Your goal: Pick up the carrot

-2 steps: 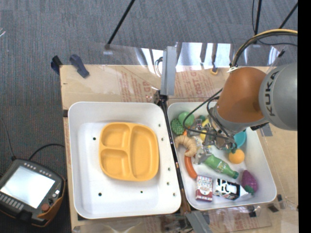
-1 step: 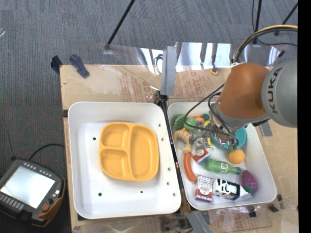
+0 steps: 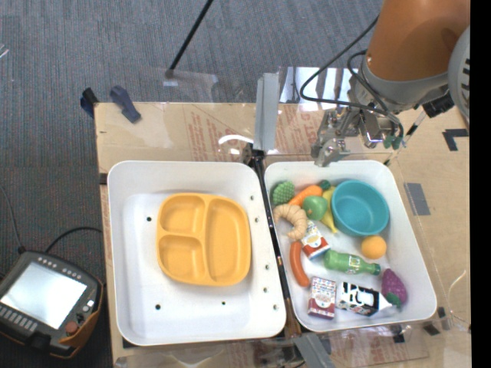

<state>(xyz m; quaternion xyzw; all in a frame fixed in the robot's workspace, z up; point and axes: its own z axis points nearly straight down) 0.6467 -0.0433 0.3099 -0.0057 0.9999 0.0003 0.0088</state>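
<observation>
From above, the gripper [image 3: 331, 153] hangs over the far rim of the right bin [image 3: 410, 228], holding nothing; whether it is spread or pressed together I cannot tell. The carrot [image 3: 305, 195] lies just below and slightly left of it, inside that bin, touching the teal bowl [image 3: 359, 208] to its right.

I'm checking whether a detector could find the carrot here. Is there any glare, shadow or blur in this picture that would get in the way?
Camera view: lighting is even and the carrot is sharp, though partly tucked among other toys. Glare sits on the clear panel behind the right bin, away from the carrot. The hand hangs above the bin's far rim, slightly soft.
</observation>
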